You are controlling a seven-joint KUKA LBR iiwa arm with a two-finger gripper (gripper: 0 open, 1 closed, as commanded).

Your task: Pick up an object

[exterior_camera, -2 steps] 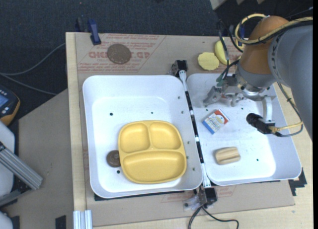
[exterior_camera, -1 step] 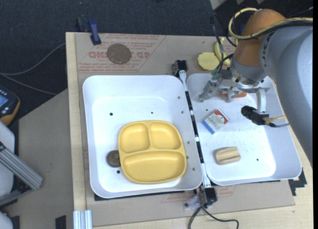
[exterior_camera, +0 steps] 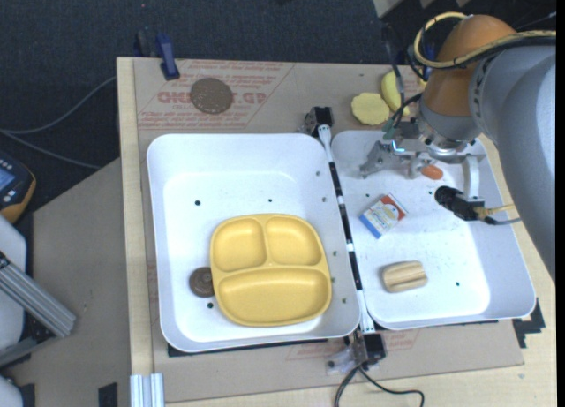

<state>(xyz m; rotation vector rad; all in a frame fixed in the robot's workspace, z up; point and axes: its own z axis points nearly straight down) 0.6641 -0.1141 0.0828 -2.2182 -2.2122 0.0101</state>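
Two white bins sit on the tabletop (exterior_camera: 132, 220). Tool (exterior_camera: 402, 151), grip unclear, hovers at the right bin's (exterior_camera: 494, 295) far edge, and may close on nothing, missing the small card (exterior_camera: 382, 215).

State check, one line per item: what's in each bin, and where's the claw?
Yellow tray: flat, upright, in left bin.
Brown disc: left bin, touching tray's left edge.
Small carton: lying flat, right bin.
Wooden block: on its side, right bin.
Claw: low over right bin's far end, nothing visibly held.
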